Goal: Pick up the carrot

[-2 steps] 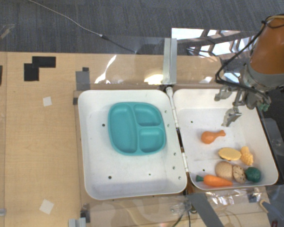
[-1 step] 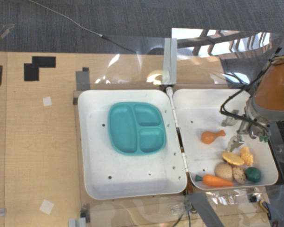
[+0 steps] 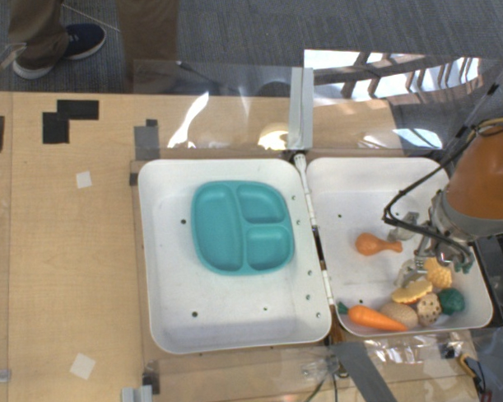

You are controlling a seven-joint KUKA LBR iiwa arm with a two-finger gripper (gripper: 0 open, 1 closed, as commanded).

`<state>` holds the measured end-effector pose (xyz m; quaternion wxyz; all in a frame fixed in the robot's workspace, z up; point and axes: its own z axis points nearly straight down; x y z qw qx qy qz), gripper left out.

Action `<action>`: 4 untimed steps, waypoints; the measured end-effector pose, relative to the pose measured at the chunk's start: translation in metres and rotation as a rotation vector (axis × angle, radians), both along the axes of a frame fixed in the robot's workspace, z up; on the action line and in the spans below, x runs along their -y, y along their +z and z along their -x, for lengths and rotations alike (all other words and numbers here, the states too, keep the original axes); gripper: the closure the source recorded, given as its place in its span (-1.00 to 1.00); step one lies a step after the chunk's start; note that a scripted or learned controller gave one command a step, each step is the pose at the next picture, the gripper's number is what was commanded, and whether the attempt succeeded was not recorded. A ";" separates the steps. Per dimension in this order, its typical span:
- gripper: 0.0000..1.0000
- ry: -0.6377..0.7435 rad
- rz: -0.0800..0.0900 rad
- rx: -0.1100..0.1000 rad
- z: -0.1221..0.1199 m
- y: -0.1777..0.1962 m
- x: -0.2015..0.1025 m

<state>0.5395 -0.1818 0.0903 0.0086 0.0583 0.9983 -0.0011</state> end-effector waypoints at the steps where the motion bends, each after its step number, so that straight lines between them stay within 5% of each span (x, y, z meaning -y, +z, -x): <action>1: 1.00 0.006 0.002 0.007 -0.003 0.013 -0.001; 2: 1.00 0.482 0.009 -0.002 -0.019 0.196 0.012; 3: 1.00 0.651 0.007 -0.007 -0.055 0.007 0.023; 4: 1.00 0.790 0.017 0.002 -0.065 0.149 0.024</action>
